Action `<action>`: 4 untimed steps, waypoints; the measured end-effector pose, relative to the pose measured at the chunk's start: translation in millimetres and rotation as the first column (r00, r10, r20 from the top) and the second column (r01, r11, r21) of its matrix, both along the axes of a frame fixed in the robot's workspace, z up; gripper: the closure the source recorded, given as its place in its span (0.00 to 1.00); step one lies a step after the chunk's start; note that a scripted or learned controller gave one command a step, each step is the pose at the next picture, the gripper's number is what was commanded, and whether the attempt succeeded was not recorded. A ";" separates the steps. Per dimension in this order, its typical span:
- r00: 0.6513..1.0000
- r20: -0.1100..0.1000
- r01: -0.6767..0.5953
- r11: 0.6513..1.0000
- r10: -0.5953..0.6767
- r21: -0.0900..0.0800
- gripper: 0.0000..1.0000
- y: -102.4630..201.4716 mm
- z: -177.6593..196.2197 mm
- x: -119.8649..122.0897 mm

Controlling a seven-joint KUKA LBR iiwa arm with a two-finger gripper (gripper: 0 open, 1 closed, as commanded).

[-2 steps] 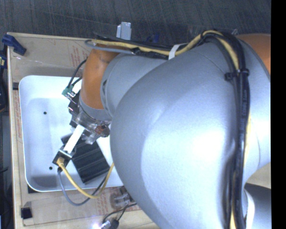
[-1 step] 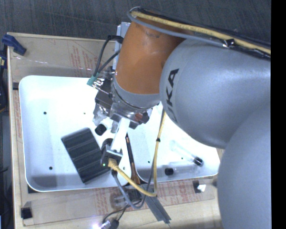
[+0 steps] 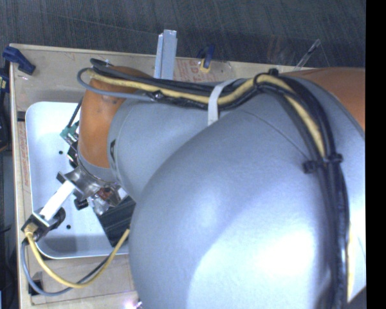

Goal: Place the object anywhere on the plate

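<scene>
**Ana:** Over the left bin (image 3: 38, 118), the grey arm (image 3: 244, 192) took up most of the view, smooth and rounded, with its orange band (image 3: 95, 124) glossy above the wrist. Could you read any writing?

**Ben:** None. Some reddish marks sat on the wooden bench (image 3: 193, 66) near the top edge, too small to read.

**Ana:** And the object for the plate?

**Ben:** I couldn't pick it out, nor the plate, so I can't give its direction or long axis. A scrap of green (image 3: 69, 134) showed beside the band, unclear what.

**Ana:** The gripper (image 3: 100, 198)?

**Ben:** It was low in the bin, metal and dark parts clustered under the wrist; whether it was clenched or released I cannot tell.

**Ana:** Cables?

**Ben:** A yellow-and-black bundle (image 3: 180, 98) ran along the arm under a white tie (image 3: 213, 105); a yellow cable (image 3: 77, 275) looped over the bin's front rim, beside a white bar (image 3: 55, 205)
</scene>
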State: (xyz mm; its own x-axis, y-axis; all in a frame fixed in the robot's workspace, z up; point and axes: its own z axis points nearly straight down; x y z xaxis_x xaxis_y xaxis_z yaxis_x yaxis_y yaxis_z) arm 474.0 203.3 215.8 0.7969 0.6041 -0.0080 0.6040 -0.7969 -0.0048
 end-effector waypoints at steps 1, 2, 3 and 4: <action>0.999 0.008 -0.037 0.999 0.037 0.001 1.00 14.7 68.1 13.7; 0.987 0.001 -0.163 0.987 0.163 0.001 1.00 16.0 20.5 0.5; 0.874 0.009 -0.487 0.874 0.487 0.004 1.00 -7.8 111.6 1.8; 0.920 0.001 -0.392 0.920 0.392 0.002 1.00 -72.1 -27.8 0.8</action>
State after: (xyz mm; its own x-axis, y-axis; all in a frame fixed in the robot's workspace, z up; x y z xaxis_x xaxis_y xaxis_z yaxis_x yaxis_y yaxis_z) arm 474.8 131.2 188.0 0.4966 0.8679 -0.0060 0.8679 -0.4966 -0.0060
